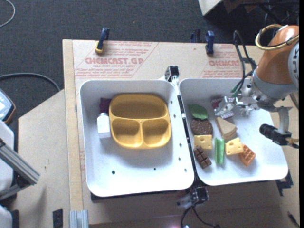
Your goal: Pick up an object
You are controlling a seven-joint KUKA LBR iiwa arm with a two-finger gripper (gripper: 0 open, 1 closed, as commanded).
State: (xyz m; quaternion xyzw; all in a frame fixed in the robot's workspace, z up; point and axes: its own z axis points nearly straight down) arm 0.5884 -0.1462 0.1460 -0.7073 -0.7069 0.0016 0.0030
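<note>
The desk (71, 127) carries two white bins side by side. The left bin (90, 165) holds a yellow divided tray (139, 120), with a small white bottle (103, 125) touching the tray's left edge. My arm (278, 63) reaches in over the right bin (270, 167), and my claw (227, 107) hangs low near that bin's upper middle. I cannot tell how my claw is set. Below it lie toy foods: a green leaf (199, 110), a brown round piece (201, 126), a bread slice (227, 127), two cheese pieces (203, 142), a green stick (219, 150), a chocolate bar (202, 156) and an orange waffle (247, 155).
</note>
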